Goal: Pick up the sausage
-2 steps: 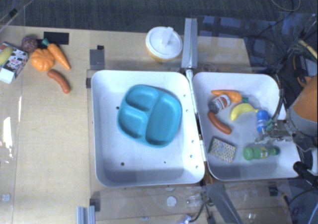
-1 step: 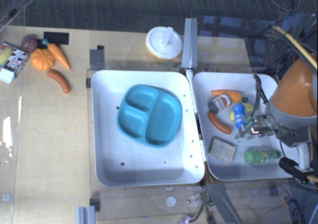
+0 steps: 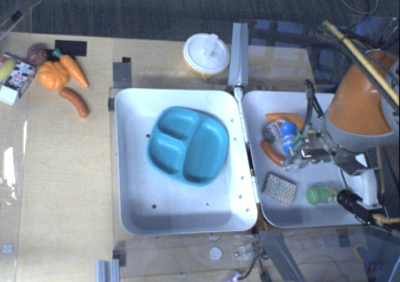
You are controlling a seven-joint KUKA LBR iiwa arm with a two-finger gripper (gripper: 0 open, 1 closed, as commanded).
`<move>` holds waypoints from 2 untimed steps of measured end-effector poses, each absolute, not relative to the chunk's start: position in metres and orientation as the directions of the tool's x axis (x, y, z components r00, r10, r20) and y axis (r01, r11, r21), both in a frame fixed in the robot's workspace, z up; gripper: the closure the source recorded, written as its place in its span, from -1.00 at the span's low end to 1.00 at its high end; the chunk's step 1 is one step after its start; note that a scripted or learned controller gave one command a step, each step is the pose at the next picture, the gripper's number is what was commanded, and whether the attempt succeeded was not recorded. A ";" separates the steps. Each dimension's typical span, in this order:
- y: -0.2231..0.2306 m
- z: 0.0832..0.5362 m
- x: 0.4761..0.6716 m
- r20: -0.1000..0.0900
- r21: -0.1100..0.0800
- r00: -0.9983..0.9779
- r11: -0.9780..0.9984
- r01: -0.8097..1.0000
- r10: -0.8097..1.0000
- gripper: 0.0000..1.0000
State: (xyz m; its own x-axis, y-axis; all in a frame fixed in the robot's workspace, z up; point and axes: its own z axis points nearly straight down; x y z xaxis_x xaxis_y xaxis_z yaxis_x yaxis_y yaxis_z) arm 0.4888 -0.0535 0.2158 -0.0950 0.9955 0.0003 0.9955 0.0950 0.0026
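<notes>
Green bottle point(image 3: 321, 196) — label unreadable — lies near the gripper point(image 3: 299, 152) and sausage point(image 3: 272, 152).

Fixed overhead slant onto both bins point(image 3: 125, 149)

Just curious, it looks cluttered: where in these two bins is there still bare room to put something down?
The left bin has bare floor all around the blue plate, widest along its near edge. The right bin is crowded: the gripper sits among the toys, with a sausage, a patterned block and a green toy.
</notes>
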 end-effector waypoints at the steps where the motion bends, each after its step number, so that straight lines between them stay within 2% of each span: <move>1: -0.055 0.235 0.546 -0.002 0.004 -0.269 0.269 0.963 0.963 1.00; 2: -0.065 0.207 0.491 0.001 -0.001 -0.346 0.346 0.938 0.938 1.00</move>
